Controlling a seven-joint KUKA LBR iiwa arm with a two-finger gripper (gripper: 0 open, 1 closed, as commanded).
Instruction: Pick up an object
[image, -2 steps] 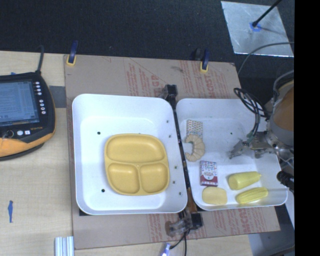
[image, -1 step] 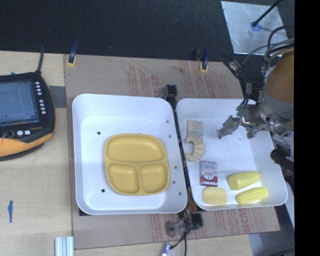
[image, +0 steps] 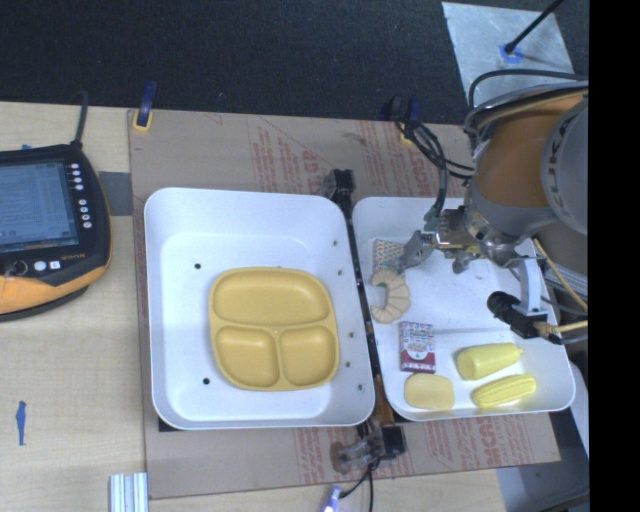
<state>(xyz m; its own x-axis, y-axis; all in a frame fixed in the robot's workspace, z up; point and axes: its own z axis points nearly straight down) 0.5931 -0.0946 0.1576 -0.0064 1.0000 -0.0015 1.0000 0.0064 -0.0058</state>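
My gripper (image: 437, 256) hangs over the back of the right bin (image: 560, 400), below the grey and orange arm (image: 525, 150). Its two grey fingers (image: 412, 251) stand apart, with nothing between them. A tan croissant-shaped piece (image: 391, 293) lies just left and in front of the gripper, near the bin's left wall. A small pale checkered item (image: 387, 250) sits behind it. A red and white box (image: 416, 345) lies mid-bin. Three yellow items fill the front: a rounded block (image: 429, 391), a pale cob (image: 488, 359) and a corn cob (image: 503, 390).
The left bin (image: 170, 300) holds a yellow three-compartment plate (image: 272, 327). A tablet controller with an orange case (image: 45, 225) lies on the bench at far left. Cables and a black fitting (image: 512, 313) hang by the arm over the right bin's right side.
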